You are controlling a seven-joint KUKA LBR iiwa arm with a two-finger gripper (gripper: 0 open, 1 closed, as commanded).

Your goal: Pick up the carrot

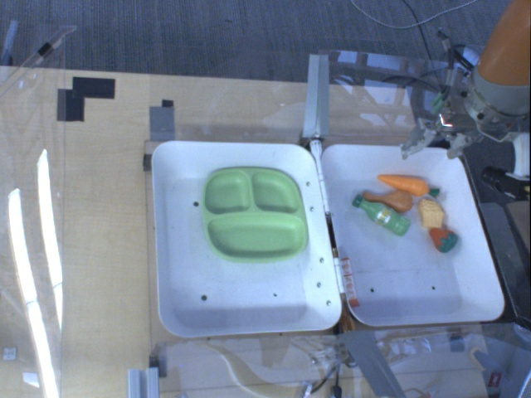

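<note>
fingers: the gripper (437,144) sits over the far rim of the right bin (415,301); two prongs splay out left and right, so they look spread apart with nothing between them
carrot: the carrot (402,184) lies flat in the far half of the right bin, pointed end to the left, leafy end to the right, near the gripper but apart from it
neighbours: brown toy (390,199) just in front of the carrot, touching or nearly so; green bottle (383,215) on a slant against it; pale block (430,214) and an orange-and-green piece (443,240) to the right
why clustered: the toys lie in a loose heap, probably dropped in, so the carrot's near side is crowded and its far side is free
left bin: the left bin (178,297) has a green divided tray (254,212) in its middle, well apart from the carrot
arm: orange band (508,48) at the top right, wrist angled down toward the bin
worktop: the wooden worktop (91,247) carries both bins
step: pick not yet made; the approach looks like the job in hand
risk: coming down could nudge the brown toy
</note>
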